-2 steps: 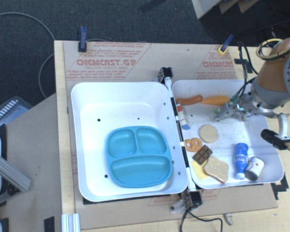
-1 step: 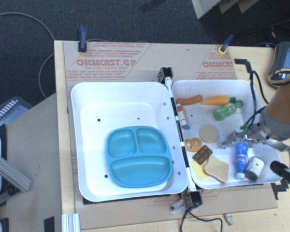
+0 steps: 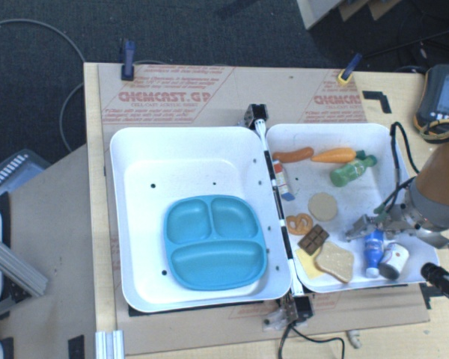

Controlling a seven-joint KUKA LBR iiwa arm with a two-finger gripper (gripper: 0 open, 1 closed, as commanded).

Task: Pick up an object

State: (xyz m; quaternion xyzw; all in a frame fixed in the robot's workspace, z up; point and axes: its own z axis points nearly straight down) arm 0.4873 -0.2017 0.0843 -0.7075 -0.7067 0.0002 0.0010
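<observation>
Hovering pincer [image 3: 368,226] above blue bottle [image 3: 373,251]

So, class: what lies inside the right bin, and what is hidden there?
The right bin holds a carrot, green bottle, pretzel and toast. The arm covers its right edge.

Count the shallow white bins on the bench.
2: the left shallow white bin holds a blue divided plate; the right shallow white bin, adjoining it, holds toy food.

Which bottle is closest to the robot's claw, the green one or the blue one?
The blue bottle, right beneath the gripper near the right bin's front edge. The green bottle lies farther back, beside the carrot.
</observation>
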